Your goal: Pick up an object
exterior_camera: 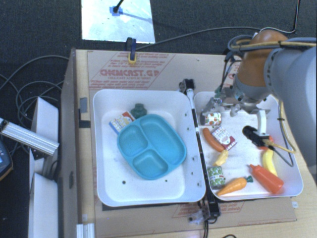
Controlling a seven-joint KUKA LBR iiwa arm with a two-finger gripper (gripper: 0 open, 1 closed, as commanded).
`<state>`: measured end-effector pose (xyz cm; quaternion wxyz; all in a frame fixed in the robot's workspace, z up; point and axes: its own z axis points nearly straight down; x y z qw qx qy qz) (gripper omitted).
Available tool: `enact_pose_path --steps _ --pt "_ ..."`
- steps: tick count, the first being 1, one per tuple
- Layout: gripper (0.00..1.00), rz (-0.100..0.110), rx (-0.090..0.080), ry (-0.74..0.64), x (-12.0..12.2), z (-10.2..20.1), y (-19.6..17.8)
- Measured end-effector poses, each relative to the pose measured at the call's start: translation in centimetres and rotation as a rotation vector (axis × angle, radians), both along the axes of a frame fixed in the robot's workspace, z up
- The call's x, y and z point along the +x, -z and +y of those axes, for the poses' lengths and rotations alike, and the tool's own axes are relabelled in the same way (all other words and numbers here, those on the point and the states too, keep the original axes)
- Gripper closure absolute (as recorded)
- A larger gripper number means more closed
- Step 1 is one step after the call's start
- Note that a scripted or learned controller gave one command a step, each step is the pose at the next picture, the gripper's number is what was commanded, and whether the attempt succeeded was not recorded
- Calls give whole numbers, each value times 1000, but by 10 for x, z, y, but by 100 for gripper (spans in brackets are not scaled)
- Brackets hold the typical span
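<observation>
Brown board counter (pixel 148 66), red lettering along its far edge. It carries two bins side by side.

Grey arm with an orange band (pixel 292 68) comes in over the counter's right edge, bent down toward the right bin.

Left shallow white plastic bin (pixel 106 182): a blue three-compartment plastic plate (pixel 151 146) lies flat across its middle, turned at an angle.

Right shallow white plastic bin (pixel 242 155): crowded along the left wall and near edge.

Tool (pixel 221 105) hangs low over the right bin's far left corner. I cannot tell how far open it is, and nothing shows in its grip.

Orange-red plastic squeeze bottle (pixel 267 179) lies on its side in the right bin's near right corner.

Orange toy carrot with green top (pixel 232 185) lies along the near edge, left of the bottle.

Yellow toy banana (pixel 269 161) lies just beyond the bottle.

Orange-red toy sausage (pixel 212 139) lies by the left wall, touching a red-and-white flat packet (pixel 225 137).

Small red, white and blue carton (pixel 120 123) sits in the left bin, tucked against the plate's far left rim.

Small white can with a red label (pixel 213 118) lies in the right bin's far left corner, just below the tool: the nearest thing to pick, not lifted.

Green printed packet (pixel 216 175) sits at the near left corner, beside the carrot.

Small dark teal lump (pixel 138 110) rests at the plate's far rim.

Small yellow toy piece (pixel 221 157) lies between the sausage and the green packet.
</observation>
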<state>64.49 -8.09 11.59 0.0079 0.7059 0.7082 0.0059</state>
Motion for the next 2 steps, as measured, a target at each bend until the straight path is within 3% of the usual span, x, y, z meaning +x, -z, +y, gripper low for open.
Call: enact_pose_path --steps 1,2 --pt "0 17 3 1 5 -2 17" --pt "100 15 3 -1 6 -2 6"
